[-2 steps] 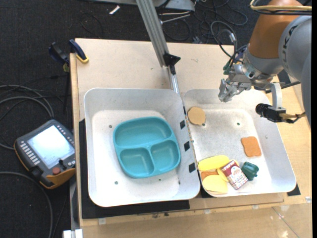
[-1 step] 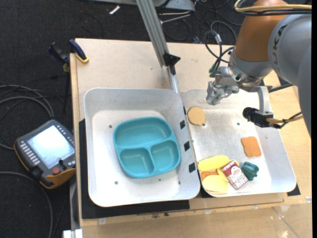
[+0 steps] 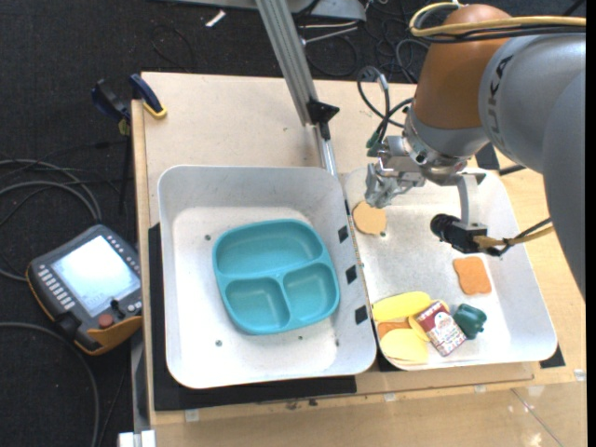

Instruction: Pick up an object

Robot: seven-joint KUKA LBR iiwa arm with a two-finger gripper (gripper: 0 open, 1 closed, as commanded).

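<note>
In the right bin [image 3: 521, 250], near its upper left corner, a round tan cookie [image 3: 370, 220] lies just under the gripper [image 3: 380, 192].
Whether the gripper has hold of the cookie, or how far it is parted, I cannot tell. Further down the bin lie an orange piece [image 3: 472, 274], yellow slices [image 3: 402, 305], a small red carton [image 3: 440, 330] and a dark green thing [image 3: 470, 319]; the left bin [image 3: 186, 203] bears a teal divided tray [image 3: 276, 276].
</note>
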